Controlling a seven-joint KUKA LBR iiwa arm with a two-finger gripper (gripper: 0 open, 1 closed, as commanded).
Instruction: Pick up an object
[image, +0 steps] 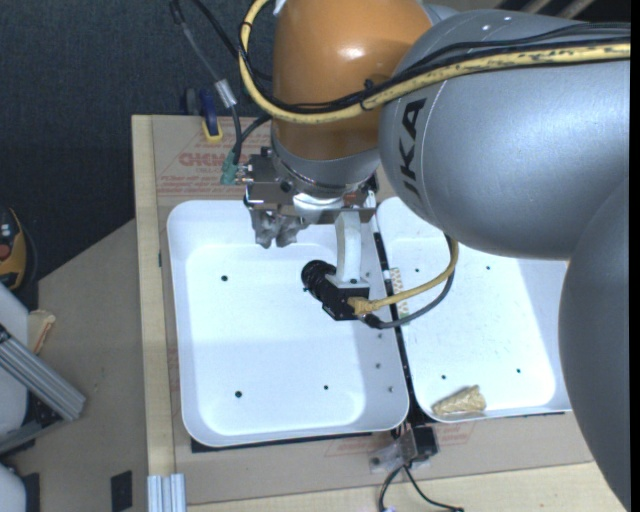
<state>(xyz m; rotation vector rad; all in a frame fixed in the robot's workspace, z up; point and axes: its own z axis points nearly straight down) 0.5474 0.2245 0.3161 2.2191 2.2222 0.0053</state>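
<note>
- Tool (275, 232) poised over far part of left bin (200, 400); finger state impossible to tell.
- Tan object (458, 402) lying in right bin (520, 395), near edge, well apart.
- Nothing picked yet; whole grasp left.

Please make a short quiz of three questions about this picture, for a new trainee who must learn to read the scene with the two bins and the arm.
1. True or false: the tan crumpled object lies in the right bin.
2. Multiple choice: the gripper hangs over which place? A) the far part of the left bin; B) the near edge of the right bin; C) the bench outside both bins.
3. Fill in: the band above the wrist of the arm has the colour ____.

Key:
1. True; it lies near that bin's front edge.
2. A.
3. Orange.
</note>
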